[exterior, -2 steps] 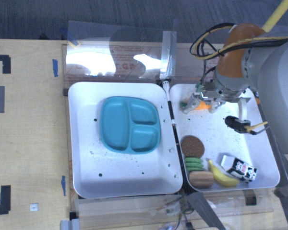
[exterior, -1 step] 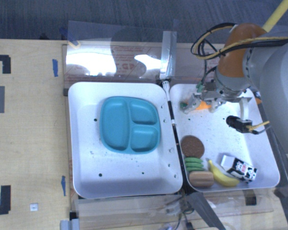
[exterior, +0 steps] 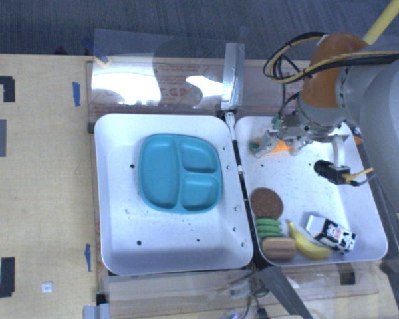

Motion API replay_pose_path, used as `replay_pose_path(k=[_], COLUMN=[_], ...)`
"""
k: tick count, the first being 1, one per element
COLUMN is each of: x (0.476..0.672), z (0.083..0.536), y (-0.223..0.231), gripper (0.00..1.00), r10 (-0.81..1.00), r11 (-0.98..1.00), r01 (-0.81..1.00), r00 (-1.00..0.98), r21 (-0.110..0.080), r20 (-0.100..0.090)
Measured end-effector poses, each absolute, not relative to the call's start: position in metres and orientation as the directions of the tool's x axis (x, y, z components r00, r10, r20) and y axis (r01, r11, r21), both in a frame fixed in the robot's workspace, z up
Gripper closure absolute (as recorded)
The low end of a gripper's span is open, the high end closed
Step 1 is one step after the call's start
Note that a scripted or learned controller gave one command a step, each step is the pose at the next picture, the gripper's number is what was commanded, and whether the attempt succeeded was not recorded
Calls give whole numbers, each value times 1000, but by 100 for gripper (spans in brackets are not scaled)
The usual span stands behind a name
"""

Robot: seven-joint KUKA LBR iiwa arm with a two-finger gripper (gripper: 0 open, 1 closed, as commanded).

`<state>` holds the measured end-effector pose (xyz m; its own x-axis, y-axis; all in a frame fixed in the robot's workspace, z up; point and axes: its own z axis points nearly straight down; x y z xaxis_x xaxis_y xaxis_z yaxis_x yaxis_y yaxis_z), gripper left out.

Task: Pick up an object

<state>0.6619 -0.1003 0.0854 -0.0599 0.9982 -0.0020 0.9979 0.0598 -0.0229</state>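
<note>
The two-finger gripper (exterior: 277, 140) is down at the far left of the right white bin (exterior: 369, 205), an orange carrot-like piece (exterior: 280, 148) just beside it, grasp unclear, so nothing is lifted yet, the pickup still ahead.

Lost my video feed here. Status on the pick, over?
Gripper low over right bin's far-left corner, by an orange object. Nothing visibly held. Cookie, banana, carton lie along the near side, apart from gripper.
</note>
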Motion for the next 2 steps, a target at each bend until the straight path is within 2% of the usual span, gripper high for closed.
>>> replay_pose_path(k=[1,2], x=[662,600], z=[85,96], y=[-98,-110], gripper=[0,0], r10=[1000,996], r11=[-14,95], r01=[1000,996], r00=[14,-95], r21=[-24,-4], r20=[0,1])
